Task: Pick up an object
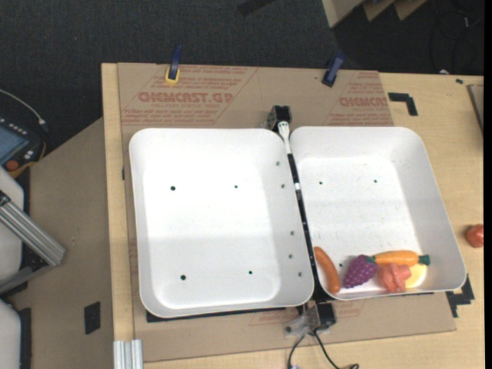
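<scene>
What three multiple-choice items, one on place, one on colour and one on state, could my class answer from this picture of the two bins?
1. Where do the toy foods lie?
A. middle of the left bin
B. near edge of the right bin
C. on the floor

2. What colour is the bunch of grapes?
A. purple
B. green
C. blue

3. How does the carrot lie?
A. standing upright
B. hanging over the rim
C. flat on its side

Answers:
1 B: the sausage, grapes and carrot cluster along the near wall of the right bin, not in the left bin.
2 A: the grapes are purple.
3 C: the carrot rests lengthwise, its green top pointing right.
</scene>
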Tool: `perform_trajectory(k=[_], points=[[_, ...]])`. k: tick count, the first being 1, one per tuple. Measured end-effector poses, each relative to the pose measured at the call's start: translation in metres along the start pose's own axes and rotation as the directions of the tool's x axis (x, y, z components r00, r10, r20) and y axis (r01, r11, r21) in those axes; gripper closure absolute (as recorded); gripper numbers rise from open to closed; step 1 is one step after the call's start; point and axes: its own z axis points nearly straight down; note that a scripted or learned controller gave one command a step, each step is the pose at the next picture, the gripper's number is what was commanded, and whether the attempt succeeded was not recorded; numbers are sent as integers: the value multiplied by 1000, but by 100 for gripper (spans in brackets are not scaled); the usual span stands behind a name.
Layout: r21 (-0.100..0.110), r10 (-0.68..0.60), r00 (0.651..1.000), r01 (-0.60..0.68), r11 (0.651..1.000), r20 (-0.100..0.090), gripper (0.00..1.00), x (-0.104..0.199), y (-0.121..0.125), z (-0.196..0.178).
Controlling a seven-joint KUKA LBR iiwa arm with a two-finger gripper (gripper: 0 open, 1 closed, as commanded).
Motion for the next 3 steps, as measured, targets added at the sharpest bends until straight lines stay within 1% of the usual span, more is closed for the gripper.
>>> perform_trajectory(k=[1, 2, 3], points=[[12, 1, 1000, -1, 1000, -6, 100, 1, -1, 65], [0, 0, 1000, 0, 1000, 0, 100, 0, 0, 33], [-1, 0, 1000, 0, 1000, 0, 100, 0, 0, -1]])
